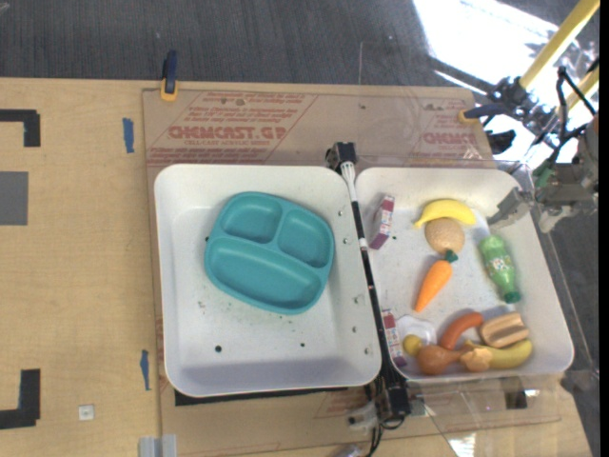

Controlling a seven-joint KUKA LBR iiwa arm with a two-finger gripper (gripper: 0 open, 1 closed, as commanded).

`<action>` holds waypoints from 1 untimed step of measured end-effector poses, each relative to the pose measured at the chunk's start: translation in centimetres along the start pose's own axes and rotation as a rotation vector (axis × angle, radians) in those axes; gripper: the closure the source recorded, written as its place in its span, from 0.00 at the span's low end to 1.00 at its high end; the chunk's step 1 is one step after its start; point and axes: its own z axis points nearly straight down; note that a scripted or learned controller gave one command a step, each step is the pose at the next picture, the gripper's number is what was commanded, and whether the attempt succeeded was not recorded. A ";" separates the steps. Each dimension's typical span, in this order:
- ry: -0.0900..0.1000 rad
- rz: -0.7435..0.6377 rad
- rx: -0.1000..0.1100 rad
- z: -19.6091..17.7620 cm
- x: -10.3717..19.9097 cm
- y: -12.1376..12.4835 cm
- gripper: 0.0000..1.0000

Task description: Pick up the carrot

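Observation:
The carrot [434, 282] is orange with a green top. It lies slanted in the middle of the right bin [561, 298], its leafy end pointing up-right toward a tan round food piece [443, 236]. My gripper [523, 206] hangs at the far right corner of that bin, up and to the right of the carrot and well apart from it. Nothing hangs from it.
Around the carrot lie a yellow banana [445, 213], a green bottle [499, 267], a pink packet [383, 219], a sausage [461, 327], a hot dog [504, 329], a drumstick [438, 358] and a fried egg [416, 329]. A teal divided plate [269, 251] sits in the left bin [181, 284].

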 end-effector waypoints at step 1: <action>0.005 -0.140 0.009 12.5 5.1 -3.7 0.00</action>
